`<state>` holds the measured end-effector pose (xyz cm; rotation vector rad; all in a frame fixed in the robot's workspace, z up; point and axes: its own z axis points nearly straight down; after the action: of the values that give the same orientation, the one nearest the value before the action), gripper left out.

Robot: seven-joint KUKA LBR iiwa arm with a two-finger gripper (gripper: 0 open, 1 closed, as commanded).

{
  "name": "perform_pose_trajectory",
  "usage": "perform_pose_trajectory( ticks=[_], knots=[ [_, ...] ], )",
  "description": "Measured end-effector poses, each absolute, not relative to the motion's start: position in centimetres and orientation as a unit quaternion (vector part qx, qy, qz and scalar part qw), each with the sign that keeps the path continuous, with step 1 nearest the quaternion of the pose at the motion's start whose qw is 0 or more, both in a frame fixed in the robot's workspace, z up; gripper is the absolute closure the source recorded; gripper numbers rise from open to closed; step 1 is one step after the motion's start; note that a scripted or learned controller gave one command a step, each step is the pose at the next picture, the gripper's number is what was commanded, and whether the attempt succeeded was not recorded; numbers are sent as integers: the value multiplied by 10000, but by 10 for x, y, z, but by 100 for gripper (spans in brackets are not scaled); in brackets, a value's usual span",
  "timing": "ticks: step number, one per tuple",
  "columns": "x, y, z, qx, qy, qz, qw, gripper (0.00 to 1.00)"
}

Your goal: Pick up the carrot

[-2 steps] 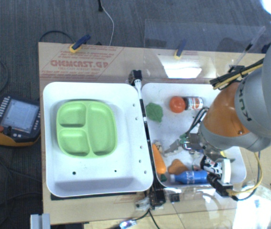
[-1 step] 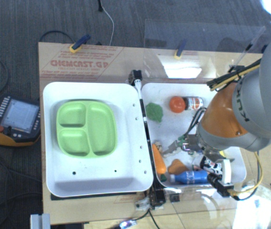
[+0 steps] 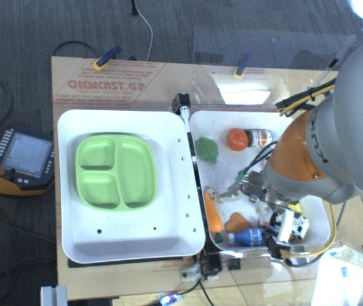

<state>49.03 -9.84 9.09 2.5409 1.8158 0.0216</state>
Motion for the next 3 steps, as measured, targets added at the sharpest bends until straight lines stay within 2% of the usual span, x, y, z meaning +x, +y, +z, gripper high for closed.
perform_pose_trajectory(
  ticks=[1,2,3],
  knots=[
    [490,-98,91,8966,4427,80,90,0],
    [484,-20,185,9100,4147,0,-9,0],
    [482,-4,182,8664,4994,-43,-11,0]
  ],
)
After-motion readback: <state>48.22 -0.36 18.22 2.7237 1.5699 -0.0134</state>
